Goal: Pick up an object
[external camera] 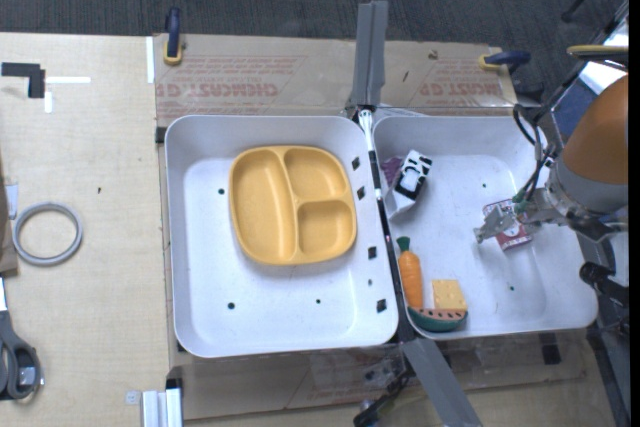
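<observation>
Gripper (pixel 497 227) hanging low in right bin (pixel 520 300), jaw state honestly can't tell, too small and cluttered. Sitting right of toys, probably lining up pick. Carrot (pixel 409 277), cheese (pixel 449 294), watermelon slice (pixel 439 319) bunching at near-left wall. 3-section yellow plate (pixel 293 204) sitting in left bin (pixel 200 245).

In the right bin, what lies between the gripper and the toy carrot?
In the camera view, only bare white bin floor lies between the gripper and the toy carrot.
</observation>
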You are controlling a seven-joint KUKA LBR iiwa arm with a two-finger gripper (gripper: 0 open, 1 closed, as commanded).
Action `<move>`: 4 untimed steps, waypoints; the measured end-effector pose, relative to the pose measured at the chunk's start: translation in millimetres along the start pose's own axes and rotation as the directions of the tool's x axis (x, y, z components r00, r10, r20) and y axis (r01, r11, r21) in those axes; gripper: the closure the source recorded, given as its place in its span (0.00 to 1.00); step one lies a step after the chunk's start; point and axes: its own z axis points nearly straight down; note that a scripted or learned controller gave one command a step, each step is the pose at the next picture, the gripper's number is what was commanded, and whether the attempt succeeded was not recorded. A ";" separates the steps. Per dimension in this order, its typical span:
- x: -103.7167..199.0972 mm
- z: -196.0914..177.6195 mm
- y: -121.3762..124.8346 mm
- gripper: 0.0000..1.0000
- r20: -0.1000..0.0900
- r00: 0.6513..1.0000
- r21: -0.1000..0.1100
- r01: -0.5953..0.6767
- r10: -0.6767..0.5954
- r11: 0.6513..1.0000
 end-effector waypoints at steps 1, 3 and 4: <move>-1.2 -9.9 1.3 1.00 0.005 1.000 -0.003 0.004 -0.004 1.000; 0.1 -3.6 -50.8 1.00 -0.009 0.761 -0.008 -0.649 0.649 0.761; 3.7 -3.6 -49.0 1.00 -0.012 0.540 -0.006 -0.842 0.842 0.540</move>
